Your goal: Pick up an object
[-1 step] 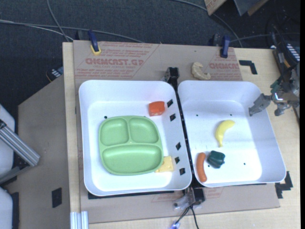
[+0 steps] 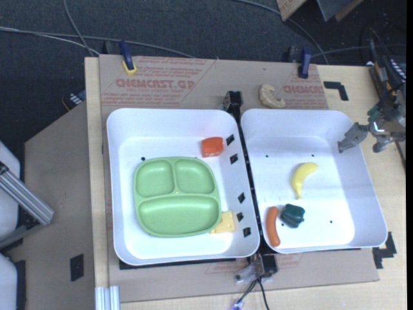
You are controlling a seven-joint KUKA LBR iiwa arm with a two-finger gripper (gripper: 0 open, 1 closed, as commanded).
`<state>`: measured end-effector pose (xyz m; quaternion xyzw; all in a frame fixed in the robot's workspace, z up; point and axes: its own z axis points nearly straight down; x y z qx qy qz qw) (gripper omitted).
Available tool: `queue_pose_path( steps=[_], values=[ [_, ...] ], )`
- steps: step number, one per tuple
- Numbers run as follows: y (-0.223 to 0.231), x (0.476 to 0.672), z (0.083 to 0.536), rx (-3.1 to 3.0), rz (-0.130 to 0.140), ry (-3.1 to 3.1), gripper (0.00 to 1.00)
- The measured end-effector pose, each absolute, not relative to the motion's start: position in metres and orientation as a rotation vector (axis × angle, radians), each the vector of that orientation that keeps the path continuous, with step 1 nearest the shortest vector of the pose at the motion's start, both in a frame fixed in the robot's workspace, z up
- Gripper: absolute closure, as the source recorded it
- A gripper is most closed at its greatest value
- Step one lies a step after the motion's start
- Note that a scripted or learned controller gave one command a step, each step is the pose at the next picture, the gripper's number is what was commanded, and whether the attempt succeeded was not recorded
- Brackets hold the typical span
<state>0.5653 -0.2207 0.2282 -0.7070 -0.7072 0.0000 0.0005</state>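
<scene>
A yellow plastic banana (image 2: 303, 177) lies in the middle of the right white bin (image 2: 361, 199), with a dark green pepper (image 2: 292, 215) and an orange-red sausage (image 2: 273, 226) near its front. My gripper (image 2: 362, 138) hangs at that bin's right rim, fingers spread, holding nothing.

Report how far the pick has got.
Done: nothing lifted; the banana, sausage and dark green piece lie in the right bin. In hand: the gripper sits at that bin's right rim, apart from them. Left: reach, grasp, lift.
</scene>
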Motion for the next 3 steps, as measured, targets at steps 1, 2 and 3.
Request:
queue_pose_path(
  steps=[1, 2, 3],
  values=[
    [-0.211, 0.566, 0.179, -2.216, 0.003, -2.219, 0.0],
    [-0.22, 0.566, 0.13, -2.219, 0.003, -2.217, 0.0],
    [-0.215, 0.568, 0.084, -2.21, -0.008, -2.219, 0.0]
  ],
)
